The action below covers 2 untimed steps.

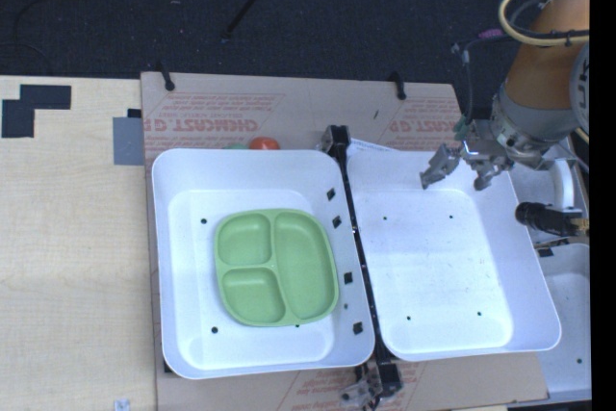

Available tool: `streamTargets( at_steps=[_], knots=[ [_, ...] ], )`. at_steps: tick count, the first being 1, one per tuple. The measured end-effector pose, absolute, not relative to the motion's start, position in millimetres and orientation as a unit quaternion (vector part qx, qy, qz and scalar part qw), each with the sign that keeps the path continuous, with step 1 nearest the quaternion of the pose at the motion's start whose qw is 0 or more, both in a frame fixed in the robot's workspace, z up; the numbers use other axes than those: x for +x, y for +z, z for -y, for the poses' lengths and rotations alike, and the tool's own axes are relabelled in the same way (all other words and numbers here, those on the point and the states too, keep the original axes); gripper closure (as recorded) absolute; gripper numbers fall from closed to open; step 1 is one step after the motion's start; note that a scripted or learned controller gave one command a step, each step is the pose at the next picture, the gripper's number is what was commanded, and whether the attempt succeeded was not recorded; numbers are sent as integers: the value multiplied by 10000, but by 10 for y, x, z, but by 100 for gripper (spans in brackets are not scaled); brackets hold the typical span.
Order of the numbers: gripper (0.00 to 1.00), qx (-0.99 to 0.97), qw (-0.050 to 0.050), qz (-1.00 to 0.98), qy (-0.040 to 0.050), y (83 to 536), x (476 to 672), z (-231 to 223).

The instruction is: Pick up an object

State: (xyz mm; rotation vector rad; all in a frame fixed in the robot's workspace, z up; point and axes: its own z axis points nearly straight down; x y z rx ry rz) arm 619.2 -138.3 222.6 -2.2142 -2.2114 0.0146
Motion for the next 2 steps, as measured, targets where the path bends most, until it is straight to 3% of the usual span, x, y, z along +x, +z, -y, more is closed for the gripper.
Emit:
streamTargets(
  at_steps=[1, 2],
  knots=[
    [0, -7069, 4, 7073, 3, 2311, 6217, 1384],
    [0, -7069, 31, 7073, 21, 1825, 6132, 1324]
  ],
)
